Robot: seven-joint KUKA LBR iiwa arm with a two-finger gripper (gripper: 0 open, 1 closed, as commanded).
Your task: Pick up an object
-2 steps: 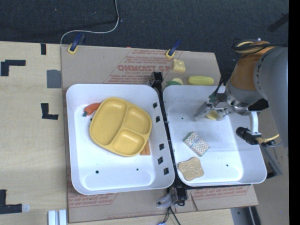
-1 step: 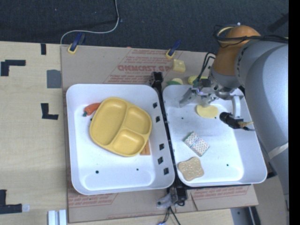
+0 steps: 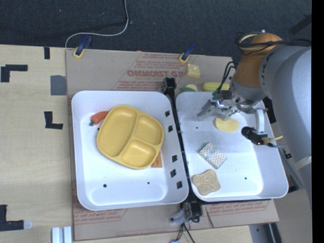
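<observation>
Camera view: pincer [image 3: 221, 107] just above pale yellow disc [image 3: 226, 125].

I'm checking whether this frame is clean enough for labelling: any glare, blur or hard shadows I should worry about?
Camera view: even, soft lighting with faint shadows; the white bins are bright but keep detail; the yellow tray and patterned packet look fairly sharp; the end effector is small and slightly soft, so its fingers are hard to read.

- The yellow tray [image 3: 130, 136] fills the middle of the left bin [image 3: 83, 186]; bare floor runs along that bin's lower edge.
- In the right bin [image 3: 271, 178], the arm [image 3: 283, 80] covers the upper right; the lower right corner lies open beside the packet [image 3: 212, 155] and cracker [image 3: 206, 182].
</observation>
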